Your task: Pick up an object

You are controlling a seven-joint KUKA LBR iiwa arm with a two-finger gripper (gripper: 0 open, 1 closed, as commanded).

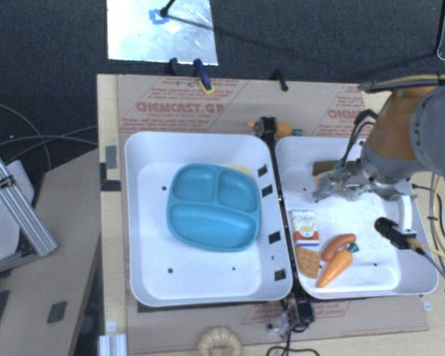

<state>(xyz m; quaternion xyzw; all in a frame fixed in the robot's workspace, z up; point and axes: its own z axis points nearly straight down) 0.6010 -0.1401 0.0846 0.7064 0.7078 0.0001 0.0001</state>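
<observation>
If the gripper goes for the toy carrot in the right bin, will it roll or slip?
The carrot is tapered and looks like smooth plastic, so it may slip from the fingers. It rests against the hot dog, which may limit rolling. Probably light and stiff.

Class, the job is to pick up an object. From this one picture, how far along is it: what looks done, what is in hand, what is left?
Done: the arm has reached over the right bin, and its tool sits near that bin's upper part. In hand: nothing visibly; no item shows between its fingers. Left: the whole pick. The carrot, sausage, cracker and small carton lie on the bin floor, and the blue tray rests in the left bin.
</observation>
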